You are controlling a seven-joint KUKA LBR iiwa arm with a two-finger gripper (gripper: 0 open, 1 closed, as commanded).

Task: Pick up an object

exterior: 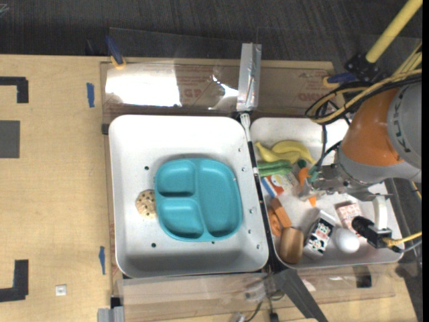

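My gripper [314,190] hangs low over the middle of the right bin [315,127], reaching in from the right below the arm's orange band. Just left of it lie a yellow banana [285,151] and a green item [274,168]. An orange carrot-like piece [277,215] and a brown rounded object [291,244] are nearer the front. A small black-and-white box [320,236], a white ball [346,241] and a pink packet [348,212] sit just in front of the gripper. Nothing is seen held.
The left bin [127,146] holds a teal divided plate [199,198] with a speckled cookie [145,204] at its left side. A metal divider [249,79] stands behind the bins' shared wall. Yellow and black cables [348,89] loop behind the right bin.
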